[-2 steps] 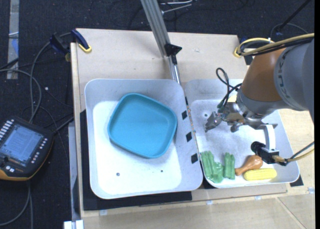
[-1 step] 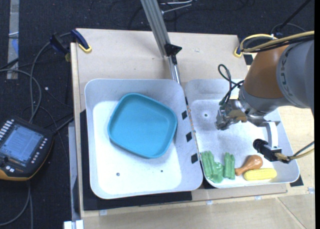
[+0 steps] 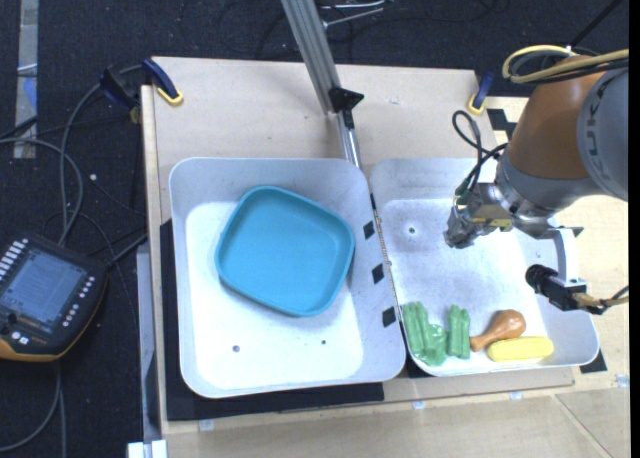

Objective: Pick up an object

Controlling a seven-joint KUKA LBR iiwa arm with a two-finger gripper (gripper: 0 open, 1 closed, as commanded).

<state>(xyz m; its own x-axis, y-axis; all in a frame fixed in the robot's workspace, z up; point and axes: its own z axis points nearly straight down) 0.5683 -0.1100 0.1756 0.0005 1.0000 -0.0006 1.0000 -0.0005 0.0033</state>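
Observation:
A blue square plate (image 3: 285,250) lies in the left bin (image 3: 200,246). In the right bin (image 3: 420,196), along its near edge, lie two green pieces (image 3: 436,332), a brown drumstick-shaped toy (image 3: 499,328) and a yellow piece (image 3: 519,349). My gripper (image 3: 459,233) hangs over the middle of the right bin, above bare floor, well back from those toys. Nothing shows between its fingers.
A grey metal pole (image 3: 312,31) slants from the back down to the gap between the bins. Yellow-tipped clamps (image 3: 160,81) sit at the bench's back corners. A handheld pendant (image 3: 40,296) lies on the floor at left. Cables cross the dark floor.

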